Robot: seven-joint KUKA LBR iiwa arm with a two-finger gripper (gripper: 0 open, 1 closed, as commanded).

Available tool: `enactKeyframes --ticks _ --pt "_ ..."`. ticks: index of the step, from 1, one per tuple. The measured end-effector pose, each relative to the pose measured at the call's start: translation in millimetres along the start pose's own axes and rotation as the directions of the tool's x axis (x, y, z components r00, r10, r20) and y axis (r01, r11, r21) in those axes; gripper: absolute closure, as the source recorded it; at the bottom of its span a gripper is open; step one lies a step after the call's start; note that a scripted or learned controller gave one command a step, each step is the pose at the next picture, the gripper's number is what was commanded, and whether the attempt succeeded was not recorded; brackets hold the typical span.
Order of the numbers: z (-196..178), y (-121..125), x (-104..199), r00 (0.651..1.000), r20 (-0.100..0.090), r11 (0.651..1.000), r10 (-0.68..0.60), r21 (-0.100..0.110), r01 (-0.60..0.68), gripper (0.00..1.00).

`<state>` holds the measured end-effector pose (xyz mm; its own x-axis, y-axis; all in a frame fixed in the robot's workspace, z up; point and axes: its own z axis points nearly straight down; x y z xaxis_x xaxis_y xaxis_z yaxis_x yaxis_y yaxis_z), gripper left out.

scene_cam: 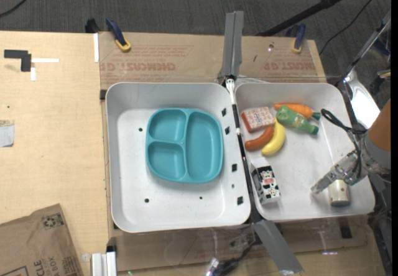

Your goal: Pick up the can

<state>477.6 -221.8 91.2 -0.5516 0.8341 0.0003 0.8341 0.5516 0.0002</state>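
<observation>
My gripper (339, 183) is hovering at the right bin's (298, 211) lower right corner, touching the can (339, 193); whether my fingers are gripping it, I cannot tell.

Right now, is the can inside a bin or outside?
Inside: the can rests on the floor of the right bin, near its lower right corner.

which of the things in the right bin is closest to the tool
The can, at the right bin's lower right, sits right at the tool. The milk carton, banana and carrot lie farther left or higher in view.
</observation>
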Motion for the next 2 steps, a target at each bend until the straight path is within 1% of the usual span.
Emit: enactKeyframes --ticks 1,2 --pt "0.0 -0.1 0.0 0.999 0.000 0.999 0.041 0.000 -0.041 0.00" --pt "-74.7 13.9 19.4 0.992 0.002 0.992 0.125 0.000 -0.125 0.00"
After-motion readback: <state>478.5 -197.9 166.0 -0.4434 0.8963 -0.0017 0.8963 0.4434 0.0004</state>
